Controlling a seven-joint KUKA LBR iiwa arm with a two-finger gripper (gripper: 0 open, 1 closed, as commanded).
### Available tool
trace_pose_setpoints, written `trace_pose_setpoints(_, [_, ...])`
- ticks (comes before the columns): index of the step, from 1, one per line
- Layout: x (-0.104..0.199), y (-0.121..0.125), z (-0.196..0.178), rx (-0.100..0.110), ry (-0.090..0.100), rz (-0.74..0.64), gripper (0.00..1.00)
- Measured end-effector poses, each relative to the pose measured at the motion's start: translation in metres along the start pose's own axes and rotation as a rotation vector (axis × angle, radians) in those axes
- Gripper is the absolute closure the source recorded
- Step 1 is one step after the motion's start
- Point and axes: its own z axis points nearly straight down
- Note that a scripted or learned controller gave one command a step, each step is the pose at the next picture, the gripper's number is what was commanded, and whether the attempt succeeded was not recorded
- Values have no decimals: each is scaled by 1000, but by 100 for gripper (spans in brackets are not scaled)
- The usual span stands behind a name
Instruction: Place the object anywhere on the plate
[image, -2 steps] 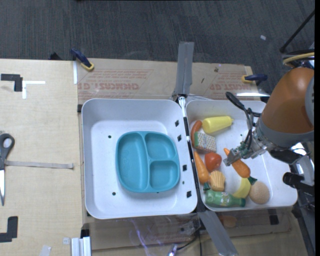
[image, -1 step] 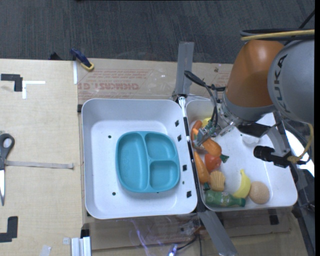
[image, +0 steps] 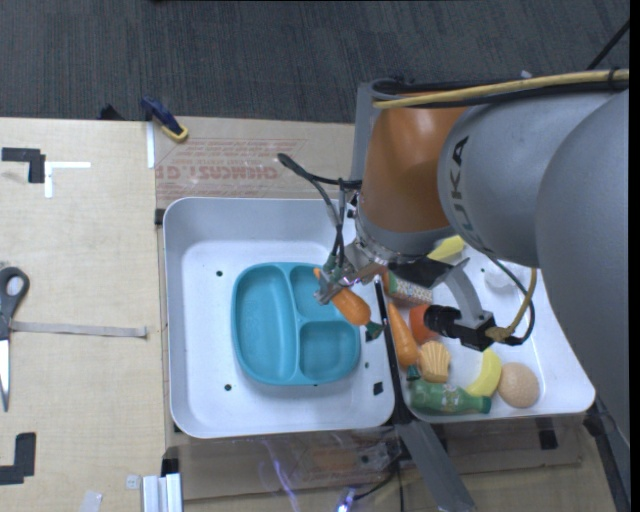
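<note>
Claw (image: 330, 285): fingers pressed onto the leafy end of an orange toy carrot (image: 350, 305), which hangs from the tips at a slant. The carrot's body runs from the claw toward five o'clock and sits over the right rim of the blue plate (image: 285, 325), near the divider between the two white bins (image: 190, 300).

Risks, as judged:
- The hold is at the very end of the carrot, so the grip looks thin. A swing or jolt could shake it loose.
- Released here, the carrot could strike the plate's rim and roll off toward three o'clock onto the bin floor.
- The second carrot (image: 402, 335) and other toys at four o'clock lie just beside; a low pass could disturb them.
</note>
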Motion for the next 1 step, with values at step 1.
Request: trace_pose_setpoints(1, [0, 0, 0, 0, 0, 0, 0])
